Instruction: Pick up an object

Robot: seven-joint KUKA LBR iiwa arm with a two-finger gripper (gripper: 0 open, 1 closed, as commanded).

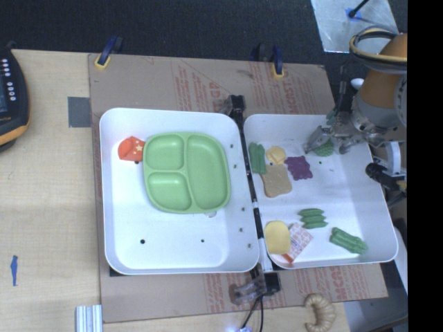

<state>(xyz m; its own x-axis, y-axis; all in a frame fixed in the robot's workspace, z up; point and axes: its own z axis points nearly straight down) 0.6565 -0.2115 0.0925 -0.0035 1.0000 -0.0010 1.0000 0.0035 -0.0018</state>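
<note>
My claw [324, 146] is down in the right bin [360, 185], up near its far edge, and there's a small green piece [324, 151] right at my fingertips. The fingers look splayed apart around it, though whether they've got any grip on it I can't tell from up here.

Just off to my left, toward the divider, sits a purple piece [299, 167], and past that a small yellow piece [275, 155] touching a tan slab [277, 182]. A dark green strip [257, 158] lies right against the bin's left wall. Nearer the front edge, well away from me, there's a pair of green pods [313, 217], another green pod [347, 241] toward the corner, and a yellow block [278, 238] with a red-and-white wrapper [300, 241] beside it.

Over in the left bin [124, 241], far from my fingers, a light green divided plate [187, 171] lies flat, with a red item [130, 149] tucked at its far-left corner.
</note>
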